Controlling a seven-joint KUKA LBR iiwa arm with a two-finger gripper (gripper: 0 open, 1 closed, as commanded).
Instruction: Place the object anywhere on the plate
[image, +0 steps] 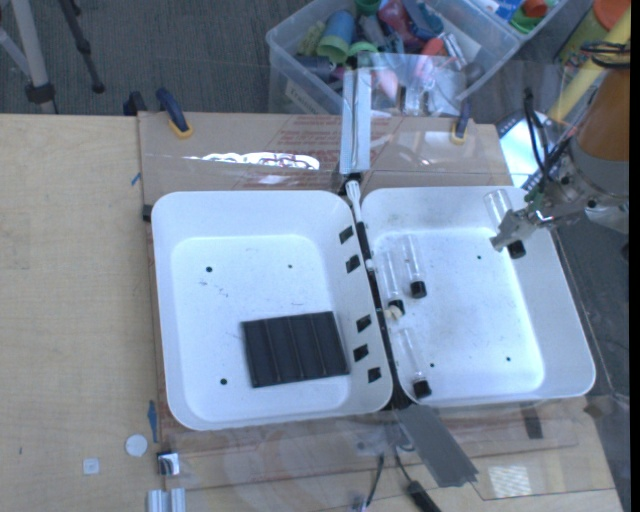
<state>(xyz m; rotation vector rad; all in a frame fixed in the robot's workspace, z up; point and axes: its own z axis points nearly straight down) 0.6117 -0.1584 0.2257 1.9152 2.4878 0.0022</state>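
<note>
Plate (296, 348), dark, ribbed, no legible markings.

Bright, even light; slight blur.

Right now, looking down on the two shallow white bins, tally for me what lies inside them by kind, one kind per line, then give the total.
Dark ridged rectangular plate in the left white bin: 1
Clear plastic tubes with black caps in the right white bin, one upper, one lower: 2
Total: 3
</note>
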